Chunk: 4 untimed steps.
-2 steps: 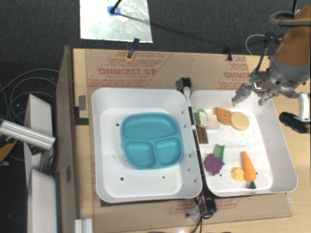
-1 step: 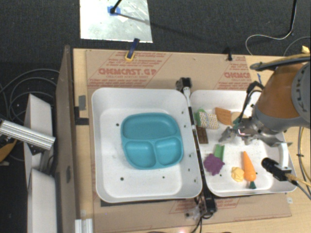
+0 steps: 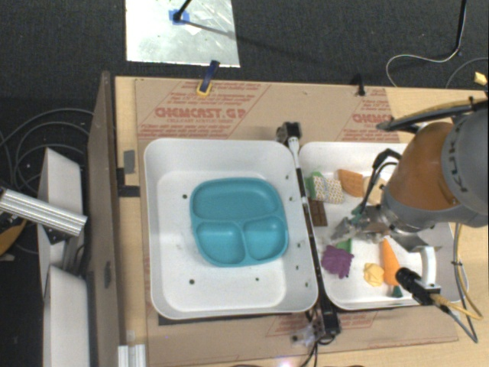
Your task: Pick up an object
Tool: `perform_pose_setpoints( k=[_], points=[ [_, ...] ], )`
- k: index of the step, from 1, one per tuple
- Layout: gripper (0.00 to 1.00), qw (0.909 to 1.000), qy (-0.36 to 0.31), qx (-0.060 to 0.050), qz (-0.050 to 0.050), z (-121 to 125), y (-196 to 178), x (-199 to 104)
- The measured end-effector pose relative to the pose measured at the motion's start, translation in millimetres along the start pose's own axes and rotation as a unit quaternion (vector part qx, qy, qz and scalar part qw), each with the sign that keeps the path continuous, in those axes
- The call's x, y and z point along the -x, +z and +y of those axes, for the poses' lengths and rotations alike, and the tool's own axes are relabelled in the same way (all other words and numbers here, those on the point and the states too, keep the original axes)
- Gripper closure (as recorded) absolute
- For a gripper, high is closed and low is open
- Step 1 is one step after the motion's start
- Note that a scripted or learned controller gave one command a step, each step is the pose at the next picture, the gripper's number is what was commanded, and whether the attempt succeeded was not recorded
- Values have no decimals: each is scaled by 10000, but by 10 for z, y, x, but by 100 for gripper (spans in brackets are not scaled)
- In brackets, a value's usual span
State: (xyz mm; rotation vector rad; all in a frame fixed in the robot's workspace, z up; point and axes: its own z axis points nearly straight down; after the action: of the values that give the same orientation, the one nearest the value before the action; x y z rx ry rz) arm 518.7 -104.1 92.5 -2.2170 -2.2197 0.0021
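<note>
- Near edge of the right bin point(image 3: 359, 300): a yellow lump point(image 3: 374, 274), a carrot point(image 3: 390, 261) and a purple toy point(image 3: 337, 260) lie close together.
- The gripper point(image 3: 353, 228) hangs just above the purple toy, so this looks like the reach step; whether it is wide or narrow, I cannot tell.
- Next: a straight drop onto the soft-looking, knobbly purple toy.
- Farther: a speckled block point(image 3: 328, 189) and an orange piece point(image 3: 351, 180).
- The left bin point(image 3: 172, 205) holds a teal tray point(image 3: 238, 220).

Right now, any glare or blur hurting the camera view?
Camera view: strong glare on the shiny sheet beyond the bench; both bins evenly lit; teal tray sharp; the tool and small items beside it look soft, with the arm's shadow over the right bin.
</note>
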Motion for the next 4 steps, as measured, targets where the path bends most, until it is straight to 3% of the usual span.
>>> perform_pose_setpoints(
  k=[1, 2, 3, 4],
  points=[
    [0, 10000, 3, 9, -1, -220, 89, -204],
    [0, 10000, 9, 59, -34, 364, 66, 349],
    [0, 10000, -21, 72, -34, 1225, 56, 706],
    [100, 10000, -31, 56, -25, 1205, -50, 691]
  ],
)
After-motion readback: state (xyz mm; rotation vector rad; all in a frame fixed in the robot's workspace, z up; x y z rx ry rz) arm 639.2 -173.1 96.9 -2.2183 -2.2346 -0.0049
